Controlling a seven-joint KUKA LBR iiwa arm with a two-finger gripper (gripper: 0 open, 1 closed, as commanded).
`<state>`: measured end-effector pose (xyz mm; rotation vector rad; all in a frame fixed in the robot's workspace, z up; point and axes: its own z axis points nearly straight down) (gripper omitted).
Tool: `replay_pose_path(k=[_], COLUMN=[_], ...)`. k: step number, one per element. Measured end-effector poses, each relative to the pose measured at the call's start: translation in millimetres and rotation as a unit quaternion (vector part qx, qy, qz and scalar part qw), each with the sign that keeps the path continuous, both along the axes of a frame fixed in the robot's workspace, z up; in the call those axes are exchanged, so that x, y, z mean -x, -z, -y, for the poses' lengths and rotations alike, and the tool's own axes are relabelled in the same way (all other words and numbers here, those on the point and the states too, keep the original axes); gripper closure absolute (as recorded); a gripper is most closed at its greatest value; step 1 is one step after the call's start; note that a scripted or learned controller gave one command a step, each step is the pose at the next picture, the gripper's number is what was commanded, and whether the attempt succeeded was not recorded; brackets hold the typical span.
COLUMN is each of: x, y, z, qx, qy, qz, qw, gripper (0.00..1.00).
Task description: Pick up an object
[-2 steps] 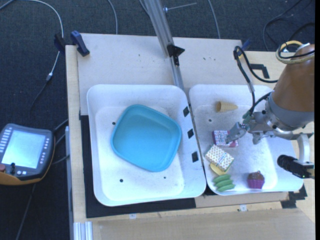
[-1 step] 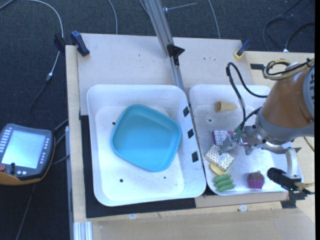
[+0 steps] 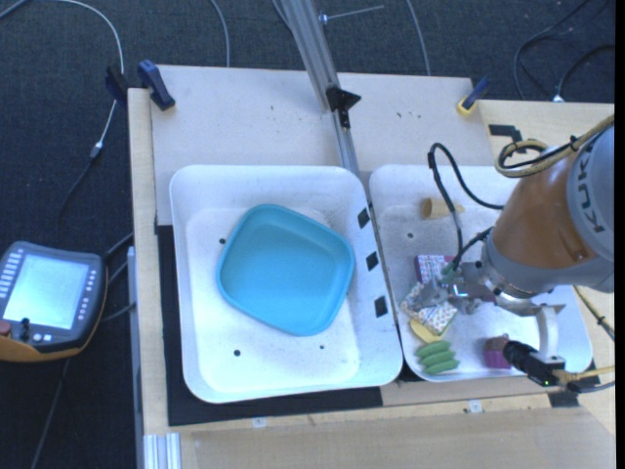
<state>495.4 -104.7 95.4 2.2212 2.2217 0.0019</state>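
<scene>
Gripper: low in the right bin, at right centre of the frame; whether its jaws are apart or together cannot be told.
Patterned packet: just below-left of the gripper, perhaps touching it.
Green object: bin's lower edge.
Blue plate: left bin, centre frame.

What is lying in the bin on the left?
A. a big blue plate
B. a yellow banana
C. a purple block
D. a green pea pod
A: the blue plate lies in the left bin, while the green pea pod is in the right bin.
</scene>
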Motion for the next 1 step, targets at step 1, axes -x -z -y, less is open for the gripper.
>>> replay_pose_path(k=[1], x=[-1.8], y=[-13.4], z=[1.1], qx=[0.0012], qy=[0.0], qz=[0.003], qw=[1.0], gripper=[1.0])
